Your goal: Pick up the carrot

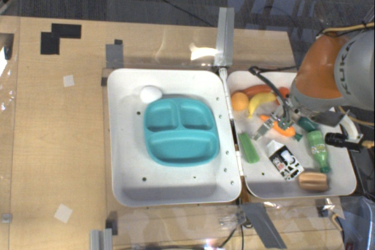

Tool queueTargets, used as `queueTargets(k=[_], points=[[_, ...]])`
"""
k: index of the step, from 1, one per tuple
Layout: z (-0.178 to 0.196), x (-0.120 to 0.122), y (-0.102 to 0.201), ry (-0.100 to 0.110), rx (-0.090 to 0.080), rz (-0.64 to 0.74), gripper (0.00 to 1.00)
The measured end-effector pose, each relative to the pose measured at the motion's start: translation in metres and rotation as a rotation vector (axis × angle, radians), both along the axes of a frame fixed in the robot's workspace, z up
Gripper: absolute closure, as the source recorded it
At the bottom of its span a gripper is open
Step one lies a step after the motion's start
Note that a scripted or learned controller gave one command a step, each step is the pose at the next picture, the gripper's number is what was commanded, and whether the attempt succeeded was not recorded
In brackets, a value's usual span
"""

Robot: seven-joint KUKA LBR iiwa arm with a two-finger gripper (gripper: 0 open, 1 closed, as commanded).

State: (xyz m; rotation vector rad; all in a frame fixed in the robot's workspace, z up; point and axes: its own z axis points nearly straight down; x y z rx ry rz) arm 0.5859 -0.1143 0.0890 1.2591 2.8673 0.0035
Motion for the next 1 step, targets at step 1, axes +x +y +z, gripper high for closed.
queueTargets(k=[1], points=[[0.0003,-0.0089,0.0256,-0.004,0.001,-0.091,0.0]])
